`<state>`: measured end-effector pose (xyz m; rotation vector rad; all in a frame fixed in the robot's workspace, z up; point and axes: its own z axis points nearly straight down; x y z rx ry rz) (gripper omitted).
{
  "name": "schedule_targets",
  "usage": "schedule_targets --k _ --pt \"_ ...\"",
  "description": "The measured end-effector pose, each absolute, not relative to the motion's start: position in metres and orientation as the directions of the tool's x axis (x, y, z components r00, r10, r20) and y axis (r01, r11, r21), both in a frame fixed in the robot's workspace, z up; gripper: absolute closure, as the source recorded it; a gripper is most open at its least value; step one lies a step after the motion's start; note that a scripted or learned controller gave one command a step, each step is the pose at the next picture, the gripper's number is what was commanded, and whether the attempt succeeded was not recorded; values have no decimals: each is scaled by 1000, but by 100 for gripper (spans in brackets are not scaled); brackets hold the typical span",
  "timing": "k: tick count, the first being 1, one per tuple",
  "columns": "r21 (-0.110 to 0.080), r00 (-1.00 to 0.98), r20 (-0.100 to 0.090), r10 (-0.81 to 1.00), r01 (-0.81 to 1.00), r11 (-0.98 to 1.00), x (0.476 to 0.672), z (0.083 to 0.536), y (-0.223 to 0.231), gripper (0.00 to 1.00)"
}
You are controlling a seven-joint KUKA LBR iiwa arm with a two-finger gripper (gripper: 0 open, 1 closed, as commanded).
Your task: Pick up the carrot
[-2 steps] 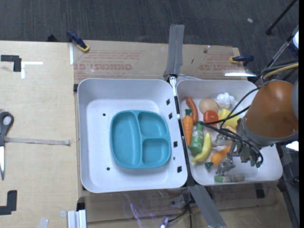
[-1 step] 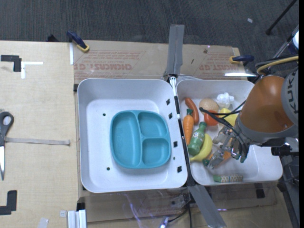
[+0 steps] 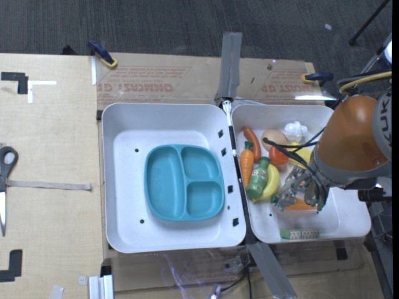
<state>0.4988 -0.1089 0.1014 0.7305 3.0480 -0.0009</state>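
Grey arm (image 3: 380, 129), orange band (image 3: 352, 136)

Carrot (image 3: 247, 164) in right bin (image 3: 349, 228)

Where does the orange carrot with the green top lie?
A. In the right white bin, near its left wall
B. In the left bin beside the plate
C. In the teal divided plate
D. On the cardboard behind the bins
A: the orange carrot with the green top lies inside the right white bin, close along its left wall, beside other toy food.

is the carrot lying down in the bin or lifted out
Lying in the right bin: the carrot rests by its left wall beside other toy food, apart from the gripper.
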Motion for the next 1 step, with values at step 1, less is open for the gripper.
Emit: schedule_targets --k 1 --pt "1 -699 -3 715 715 699 479 192 -44 100"
